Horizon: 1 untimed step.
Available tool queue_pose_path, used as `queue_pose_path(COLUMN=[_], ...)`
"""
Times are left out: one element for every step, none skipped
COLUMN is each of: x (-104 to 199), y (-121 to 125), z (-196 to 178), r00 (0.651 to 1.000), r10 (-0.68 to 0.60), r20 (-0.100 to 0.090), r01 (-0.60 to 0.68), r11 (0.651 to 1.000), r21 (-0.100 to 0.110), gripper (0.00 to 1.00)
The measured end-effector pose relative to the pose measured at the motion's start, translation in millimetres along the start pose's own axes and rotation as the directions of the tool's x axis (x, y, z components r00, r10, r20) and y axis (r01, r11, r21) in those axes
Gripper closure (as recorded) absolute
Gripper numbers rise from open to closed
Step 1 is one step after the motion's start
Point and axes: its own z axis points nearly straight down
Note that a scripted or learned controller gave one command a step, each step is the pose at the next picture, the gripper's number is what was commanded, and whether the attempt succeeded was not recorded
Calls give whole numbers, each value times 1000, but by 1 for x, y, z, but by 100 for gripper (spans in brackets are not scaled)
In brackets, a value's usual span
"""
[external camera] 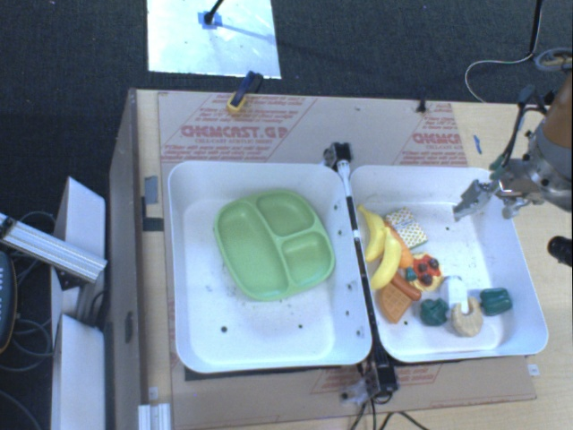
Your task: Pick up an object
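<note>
Two white bins are sitting side by side on the table [269, 128]. A green tray [273, 243] is lying in the left bin [192, 330]. Toy foods, among them a banana [385, 249], are crowding the right bin [519, 267], where the hand [479, 197] is hovering above the far side with fingers apart, holding nothing.

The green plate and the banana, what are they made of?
The green plate looks like smooth moulded plastic: one even pale green, with three pressed-in compartments. The banana is probably toy plastic too, since its yellow is flat and spotless, though a real one can't be ruled out.
</note>
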Motion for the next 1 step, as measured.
queue_pose_path(x=[-40], y=[-30], z=[160], r00=[1000], r10=[2], r20=[1], r01=[-2], r11=[1000], r21=[-1], gripper=[0])
